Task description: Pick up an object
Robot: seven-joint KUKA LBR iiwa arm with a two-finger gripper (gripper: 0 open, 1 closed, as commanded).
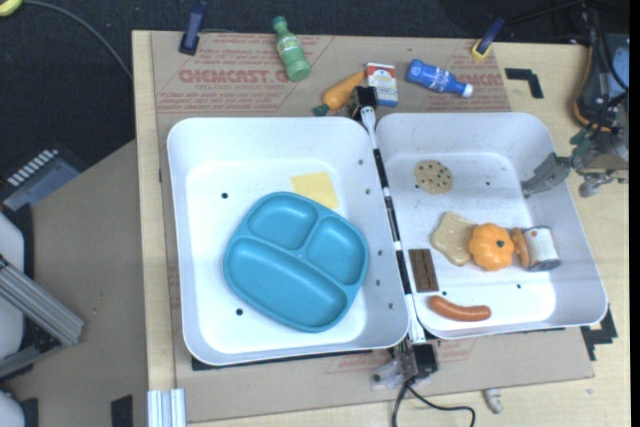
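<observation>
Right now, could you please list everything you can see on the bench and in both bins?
Divided plate: one, blue, left bin.
Cheese slice: one, yellow, left bin, behind the plate.
Cookie: one, brown, right bin.
Bread slice: one, tan, right bin.
Pumpkin: one, orange, beside the bread.
Can: one, silver, right of pumpkin.
Chocolate bar: one, brown, right bin.
Sausage: one, red-orange, right bin front.
Green bottle: one, bench.
Blue bottle: one, bench.
Carton: one, bench.
Carrot: one, bench.
Gripper: one, grey, right bin's right edge.
</observation>
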